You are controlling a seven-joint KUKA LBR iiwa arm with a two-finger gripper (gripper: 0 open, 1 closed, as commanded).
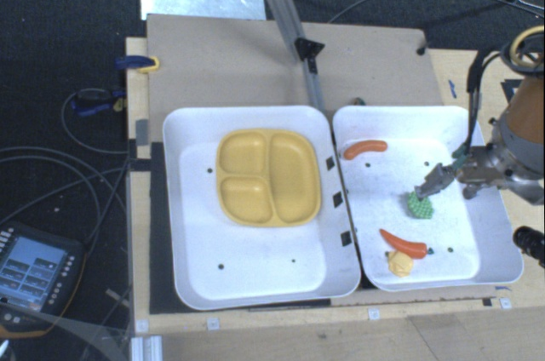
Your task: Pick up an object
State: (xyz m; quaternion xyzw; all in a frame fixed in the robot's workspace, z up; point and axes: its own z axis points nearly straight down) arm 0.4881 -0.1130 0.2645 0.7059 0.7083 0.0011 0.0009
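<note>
Honestly, the pincer (426, 188) is lowered right over the green toy (419, 205) in the right bin (490, 266); whether it's apart can't be told. Probably light and knobbly, best pinched across the middle.

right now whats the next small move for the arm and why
Probably ease the tool straight down onto the green toy and close on it. The tool sits at the toy's upper edge in the right bin, and nothing shows between its tips yet. The sausage, the chili and the yellow piece lie farther off.
</note>
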